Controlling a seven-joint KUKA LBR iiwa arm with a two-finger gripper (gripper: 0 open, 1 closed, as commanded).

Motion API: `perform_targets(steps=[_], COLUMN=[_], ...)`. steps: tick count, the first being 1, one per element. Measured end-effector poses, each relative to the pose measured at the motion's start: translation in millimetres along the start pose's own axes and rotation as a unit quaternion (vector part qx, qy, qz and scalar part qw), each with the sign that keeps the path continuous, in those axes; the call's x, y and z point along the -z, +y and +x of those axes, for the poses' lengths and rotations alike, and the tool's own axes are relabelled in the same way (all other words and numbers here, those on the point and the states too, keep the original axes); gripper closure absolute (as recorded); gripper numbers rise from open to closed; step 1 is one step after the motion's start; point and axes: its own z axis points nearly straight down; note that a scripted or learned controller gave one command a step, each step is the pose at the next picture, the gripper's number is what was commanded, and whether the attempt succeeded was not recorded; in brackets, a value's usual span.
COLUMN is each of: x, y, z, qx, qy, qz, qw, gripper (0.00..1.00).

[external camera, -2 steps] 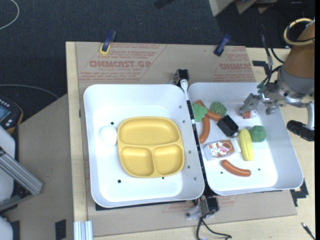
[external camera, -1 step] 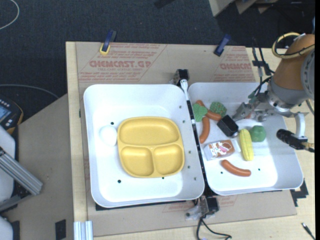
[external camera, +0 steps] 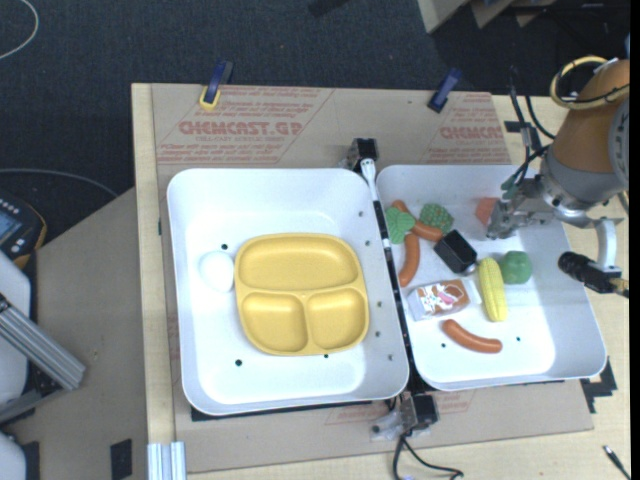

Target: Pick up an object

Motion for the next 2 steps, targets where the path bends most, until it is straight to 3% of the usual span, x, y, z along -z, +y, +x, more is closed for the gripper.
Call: perform_targets(steps=[2], x=[92], y=[9], z=[2], qx=[0.000], qy=[-0.001], qz=[-0.003], qw=[1.0000], gripper=[1.00])
